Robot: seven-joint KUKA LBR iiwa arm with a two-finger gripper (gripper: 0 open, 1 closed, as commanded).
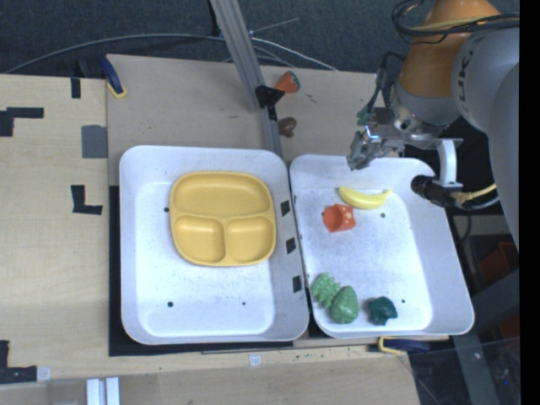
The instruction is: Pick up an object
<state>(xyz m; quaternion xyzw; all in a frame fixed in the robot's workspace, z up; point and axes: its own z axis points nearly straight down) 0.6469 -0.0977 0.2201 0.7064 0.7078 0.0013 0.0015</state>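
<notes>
From my remote seat, the camera view showed two white bins side by side on the table point(194, 99). The left bin point(139, 251) held one thing, a yellow divided tray point(224, 218) with three compartments, lying toward the far side of that bin. The right bin point(439, 260) held four things. One yellow banana point(364, 197) lay toward the bin's far side, and one orange-red piece point(339, 218) sat just beside it, slightly nearer and to the left. Along the near side I counted two more: one light green bumpy object point(335, 298) near the bin's left wall, and one dark green object point(381, 310) just to its right, apart from it.

The single arm point(460, 49) reached in from the right, with its orange band above the wrist. The jaws point(364, 154) hung over the far left corner of the right bin, above the banana and apart from it. I saw nothing between them, and I could not tell whether they stood open or closed, since they were small and dark against the rim.

On the table beyond the bins I counted two small loose items: one orange-and-green piece point(288, 81) and one brown piece point(287, 126) nearer the bins. One grey pole point(236, 36) slanted across the far side.
</notes>
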